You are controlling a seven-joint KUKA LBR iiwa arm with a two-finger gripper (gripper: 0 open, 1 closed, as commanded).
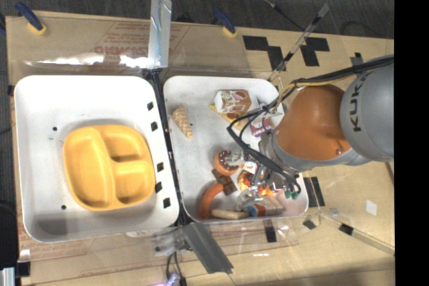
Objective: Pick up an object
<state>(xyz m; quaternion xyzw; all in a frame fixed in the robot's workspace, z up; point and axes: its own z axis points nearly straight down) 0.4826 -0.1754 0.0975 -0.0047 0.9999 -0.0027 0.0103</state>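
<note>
Claw (258, 187) sits low amid crowded toys (231, 164) beside yellow tray (107, 165)

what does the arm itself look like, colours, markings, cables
The arm is a bulky rounded body in matte grey with a wide orange band above the wrist. Dark letters, "KU" legible, run along the grey shell. Black cables loop from the wrist over the right bin. The end effector is a cluttered dark and metallic assembly with thin coloured wires.
</note>
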